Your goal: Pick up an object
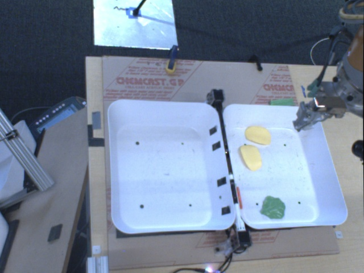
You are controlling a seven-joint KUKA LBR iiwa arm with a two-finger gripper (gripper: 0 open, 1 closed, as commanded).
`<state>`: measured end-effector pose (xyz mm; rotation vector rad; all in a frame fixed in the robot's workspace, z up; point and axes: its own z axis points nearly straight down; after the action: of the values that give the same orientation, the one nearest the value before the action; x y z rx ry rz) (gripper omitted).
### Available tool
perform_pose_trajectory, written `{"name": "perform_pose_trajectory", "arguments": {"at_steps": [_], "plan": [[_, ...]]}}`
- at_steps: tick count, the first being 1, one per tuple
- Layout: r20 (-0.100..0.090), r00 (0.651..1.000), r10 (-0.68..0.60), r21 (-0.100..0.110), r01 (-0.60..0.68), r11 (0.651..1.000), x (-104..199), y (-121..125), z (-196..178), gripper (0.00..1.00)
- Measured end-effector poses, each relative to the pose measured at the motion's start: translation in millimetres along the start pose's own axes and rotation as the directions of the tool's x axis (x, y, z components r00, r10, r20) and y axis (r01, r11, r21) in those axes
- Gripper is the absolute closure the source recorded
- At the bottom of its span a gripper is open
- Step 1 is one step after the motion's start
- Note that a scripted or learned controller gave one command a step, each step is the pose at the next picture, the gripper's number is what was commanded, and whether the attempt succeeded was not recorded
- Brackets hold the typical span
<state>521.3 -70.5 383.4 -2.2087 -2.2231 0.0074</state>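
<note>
Objects for picking are lying in the right bin (330, 175): two yellow pieces and one green piece. One yellow piece (257, 135) is sitting toward the bin's eleven o'clock area, and the second yellow piece (251, 157) is lying just beside it at its seven o'clock, the two close but apart. The green piece (273, 207) is resting near the bin's six o'clock edge, well apart from both. The left bin (165, 164) is sitting alongside, sharing a dark central divider. The gripper (302, 120) is hovering over the right bin's one o'clock corner, reaching in from three o'clock; nothing is showing between its fingers, and whether they are apart or together cannot be told.
</note>
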Motion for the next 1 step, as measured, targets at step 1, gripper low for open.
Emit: {"name": "perform_pose_trajectory", "arguments": {"at_steps": [1], "plan": [[0.000, 1.000, -0.005, -0.001, 0.005, 1.000, 76.7, 29.5, 122.6, 1.00]]}}
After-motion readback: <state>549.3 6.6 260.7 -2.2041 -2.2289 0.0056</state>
